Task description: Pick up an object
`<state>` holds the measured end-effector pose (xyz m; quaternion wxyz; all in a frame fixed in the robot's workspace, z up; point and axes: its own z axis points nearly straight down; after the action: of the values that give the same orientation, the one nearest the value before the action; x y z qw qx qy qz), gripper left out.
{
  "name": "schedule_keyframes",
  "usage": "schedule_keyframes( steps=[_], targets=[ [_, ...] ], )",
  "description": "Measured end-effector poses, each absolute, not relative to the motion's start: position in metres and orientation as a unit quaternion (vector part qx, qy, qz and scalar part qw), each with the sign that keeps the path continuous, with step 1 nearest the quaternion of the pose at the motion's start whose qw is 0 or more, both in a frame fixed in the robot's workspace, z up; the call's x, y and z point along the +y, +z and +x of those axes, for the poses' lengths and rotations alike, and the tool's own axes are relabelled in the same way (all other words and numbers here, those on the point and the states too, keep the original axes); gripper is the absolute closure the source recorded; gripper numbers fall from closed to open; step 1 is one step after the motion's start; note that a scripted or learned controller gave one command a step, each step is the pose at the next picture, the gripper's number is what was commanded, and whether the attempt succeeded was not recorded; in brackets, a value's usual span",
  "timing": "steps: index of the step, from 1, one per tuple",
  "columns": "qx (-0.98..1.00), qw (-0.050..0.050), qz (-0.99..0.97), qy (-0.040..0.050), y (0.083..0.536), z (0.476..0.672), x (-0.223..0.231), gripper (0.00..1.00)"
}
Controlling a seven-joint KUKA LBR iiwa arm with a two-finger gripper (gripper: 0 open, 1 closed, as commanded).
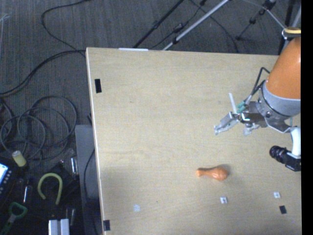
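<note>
Item: light wooden bench top [161,111], occupying the middle and right of the frame, with dark carpet and cables lying to the left and above.

Item: orange object [213,173], pear-shaped with a narrow neck pointing left. It is lying flat on the bench in the lower middle-right of the frame, untouched and resting on its own.

Item: gripper [226,124], entering from the right edge on a grey wrist beneath the orange band of the arm [286,80]. Its thin metal fingers are reaching toward the left at middle right of the frame. Nothing is showing between them. Whether the fingers are spread or pressed together cannot be told at this size and angle; the tips are blurring into one pale shape.

Item: small square markers [223,199], sitting near the lower right of the bench, below the orange object.

Status of task: the pick is not yet made. The gripper is hanging above and to the right of the orange object in the frame, apart from it, with bare bench between. How high it is riding over the surface cannot be judged here. Remaining, by judgement: bringing the gripper over the object, lowering, closing around its body or neck, and lifting it clear. The rounded body is looking liable to roll or slip from a poorly centred pinch.
</note>
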<state>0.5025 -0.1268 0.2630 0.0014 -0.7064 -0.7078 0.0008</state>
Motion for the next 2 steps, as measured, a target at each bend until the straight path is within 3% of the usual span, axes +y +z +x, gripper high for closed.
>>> schedule_keyframes(
  steps=[1, 2],
  targets=[
    [-0.712, 0.000, -0.702, 0.0005, 0.286, 0.577, -0.187, 0.00],
    [-0.749, 0.000, -0.662, 0.0012, 0.203, 0.643, -0.171, 0.00]
  ],
)
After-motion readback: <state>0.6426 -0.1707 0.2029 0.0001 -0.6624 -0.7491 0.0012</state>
